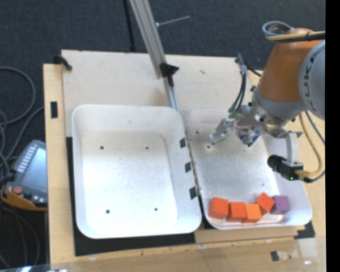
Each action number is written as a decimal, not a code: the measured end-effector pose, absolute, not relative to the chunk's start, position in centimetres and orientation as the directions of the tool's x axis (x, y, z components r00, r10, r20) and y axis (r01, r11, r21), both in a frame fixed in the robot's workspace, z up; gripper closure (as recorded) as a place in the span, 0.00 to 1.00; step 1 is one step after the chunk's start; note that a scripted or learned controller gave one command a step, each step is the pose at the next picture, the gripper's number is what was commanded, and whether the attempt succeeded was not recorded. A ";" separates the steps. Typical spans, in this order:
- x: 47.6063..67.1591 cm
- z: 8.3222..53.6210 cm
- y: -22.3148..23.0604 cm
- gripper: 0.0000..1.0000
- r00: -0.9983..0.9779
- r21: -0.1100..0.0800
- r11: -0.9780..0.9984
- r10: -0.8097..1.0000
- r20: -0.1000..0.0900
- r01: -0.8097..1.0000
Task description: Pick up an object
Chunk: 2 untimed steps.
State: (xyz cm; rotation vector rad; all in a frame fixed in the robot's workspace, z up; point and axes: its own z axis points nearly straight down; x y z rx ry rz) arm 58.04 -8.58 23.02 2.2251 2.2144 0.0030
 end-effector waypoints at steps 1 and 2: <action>59.0 28.9 -9.3 0.00 -0.001 0.008 0.001 1.000 -0.002 1.000; 62.0 26.3 -20.4 0.00 0.006 0.000 -0.006 1.000 -0.006 1.000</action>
